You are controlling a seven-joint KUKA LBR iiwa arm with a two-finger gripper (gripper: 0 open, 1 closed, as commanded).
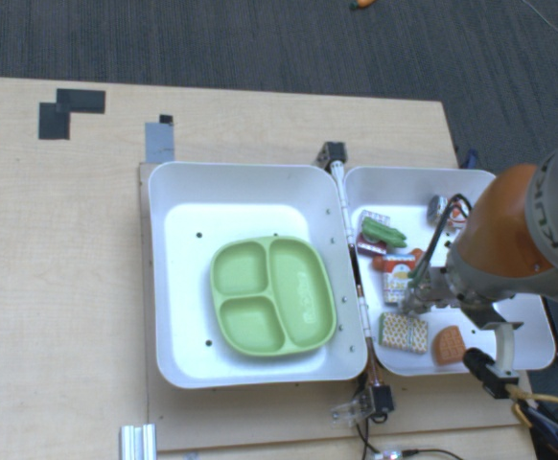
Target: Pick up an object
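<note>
**Arm low over the right bin**

You see the grey arm with the orange band [509, 233] reaching into the right shallow white bin [538, 338]. Its gripper [411, 300] sits among small items; you cannot tell its state. A checkered square packet [403, 333] lies just at its 6 o'clock, an orange-brown round piece [448, 345] at 4 o'clock. The left white bin [178, 257] holds a light green three-compartment plastic plate [272, 296].

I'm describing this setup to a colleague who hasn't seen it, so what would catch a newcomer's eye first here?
First, the pale green divided plate lying alone in the left bin. Next, the grey arm with its orange band reaching in from the right over the right bin, where small items cluster: a green piece, a speckled square and an orange-brown lump.
</note>
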